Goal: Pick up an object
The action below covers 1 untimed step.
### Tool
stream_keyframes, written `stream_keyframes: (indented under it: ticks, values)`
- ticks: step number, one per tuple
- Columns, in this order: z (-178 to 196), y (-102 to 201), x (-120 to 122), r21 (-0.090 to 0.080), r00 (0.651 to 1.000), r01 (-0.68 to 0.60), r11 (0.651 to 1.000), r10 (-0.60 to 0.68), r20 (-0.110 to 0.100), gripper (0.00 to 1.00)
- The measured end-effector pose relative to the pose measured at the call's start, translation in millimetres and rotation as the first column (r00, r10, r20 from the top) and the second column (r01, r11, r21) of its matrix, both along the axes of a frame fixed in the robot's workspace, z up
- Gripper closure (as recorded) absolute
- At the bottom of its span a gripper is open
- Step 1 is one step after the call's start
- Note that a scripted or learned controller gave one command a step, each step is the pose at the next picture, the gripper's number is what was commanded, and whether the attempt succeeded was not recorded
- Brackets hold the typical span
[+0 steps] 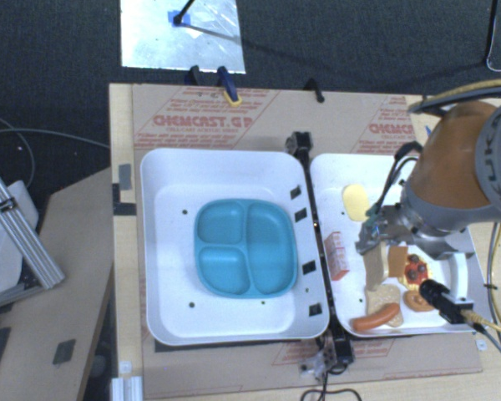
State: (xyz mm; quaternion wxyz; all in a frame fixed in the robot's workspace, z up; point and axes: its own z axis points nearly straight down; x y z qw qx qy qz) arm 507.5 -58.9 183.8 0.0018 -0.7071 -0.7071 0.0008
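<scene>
The arm (459, 165) reaches in from the right and bends down over the right bin (334, 174). Its jaws hang low near the middle of that bin. From this angle I cannot tell whether the jaws are wide or narrow, and nothing can be seen held between them.

All the loose things lie in the right bin. A yellow oval piece (355, 197) rests towards the far side, just beyond the jaws. A red and white packet (337, 256) lies near the bin's left wall, just beside the jaws. A tan stick (373, 272) runs lengthwise from right under the jaws towards the near side; whether it touches them I cannot tell. Next to it on the right sits an orange-brown slab (397, 261), and touching that is a piece with red dots (414, 270). Nearer the front a pale bread slice (387, 294) lies at the foot of the stick, with a round brown cookie (417, 301) to its right. A sausage (376, 317) lies crosswise along the near wall.

The left bin (171, 182) holds a blue divided plate (242, 247), flat at its centre. Both bins stand side by side, touching, on a brown surface (342, 115) printed with red letters. A blue-handled clamp (225, 82) sits at the far edge of that surface.
</scene>
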Motion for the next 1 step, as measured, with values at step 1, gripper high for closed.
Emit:
stream_keyframes:
  ticks: [1]
  values:
    - [-57.8, -26.7, 20.1, -0.002, 1.0, 0.001, 1.0, -0.001, 0.0, 1.0]
